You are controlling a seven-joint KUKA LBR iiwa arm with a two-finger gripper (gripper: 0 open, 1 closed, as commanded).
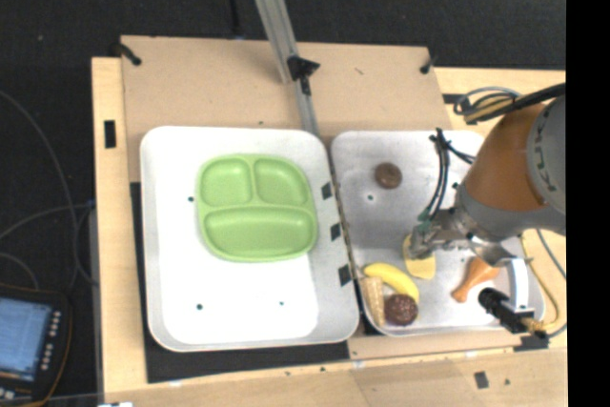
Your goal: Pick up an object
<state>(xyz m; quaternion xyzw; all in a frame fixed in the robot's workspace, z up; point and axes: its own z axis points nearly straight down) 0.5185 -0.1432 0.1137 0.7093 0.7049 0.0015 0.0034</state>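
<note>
In the right bin (362, 205) lie a brown round cookie (387, 174), a yellow banana (392, 278), a dark chocolate doughnut (401, 309), an orange carrot (472, 280) and a pale yellow wedge (418, 261). My gripper (425, 240) hangs low over the yellow wedge at the bin's near right, its tips at the wedge's upper edge. I cannot make out whether anything is between them. The arm covers the bin's right side.
The left bin (172, 300) holds a green divided plate (256, 208) in its far half. A tan stick-like item (375, 298) lies by the banana at the right bin's near-left corner. A metal pole (276, 14) slants up behind the bins.
</note>
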